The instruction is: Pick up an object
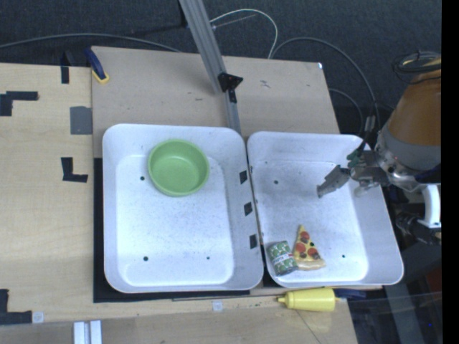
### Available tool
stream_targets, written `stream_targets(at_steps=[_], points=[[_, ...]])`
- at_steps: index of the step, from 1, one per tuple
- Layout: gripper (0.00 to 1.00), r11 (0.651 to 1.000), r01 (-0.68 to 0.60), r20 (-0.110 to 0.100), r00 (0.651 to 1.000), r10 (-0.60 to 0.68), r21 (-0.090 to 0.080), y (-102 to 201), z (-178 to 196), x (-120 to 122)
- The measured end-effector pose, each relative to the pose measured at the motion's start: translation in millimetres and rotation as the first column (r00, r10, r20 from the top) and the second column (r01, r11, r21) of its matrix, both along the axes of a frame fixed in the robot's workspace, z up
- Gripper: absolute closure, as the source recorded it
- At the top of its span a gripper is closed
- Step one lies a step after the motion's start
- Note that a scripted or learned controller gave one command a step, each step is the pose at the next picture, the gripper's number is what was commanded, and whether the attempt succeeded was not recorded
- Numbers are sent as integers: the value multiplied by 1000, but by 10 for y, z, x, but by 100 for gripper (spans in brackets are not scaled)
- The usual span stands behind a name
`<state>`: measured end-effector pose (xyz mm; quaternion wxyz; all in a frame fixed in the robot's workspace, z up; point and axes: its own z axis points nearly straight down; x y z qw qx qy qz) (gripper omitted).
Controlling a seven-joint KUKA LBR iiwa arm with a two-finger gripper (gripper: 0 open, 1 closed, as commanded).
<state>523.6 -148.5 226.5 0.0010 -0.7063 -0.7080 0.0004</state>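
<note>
Nothing has been lifted yet: in the right bin (373,260) a toy pizza slice (308,249) and a small green packet (280,257) lie touching at the near-left corner, while a green bowl (178,167) sits at the far side of the left bin (118,206). The gripper (334,183) hangs above the right bin's far-right area, well apart from the slice, carrying nothing visible; how wide it stands cannot be told. A yellow bottle (310,300) lies just outside the near rim.
</note>
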Motion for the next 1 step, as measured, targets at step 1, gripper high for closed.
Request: stream_targets(at_steps=[1], points=[[0,1000,0,0,1000,0,0,-1,0,0]])
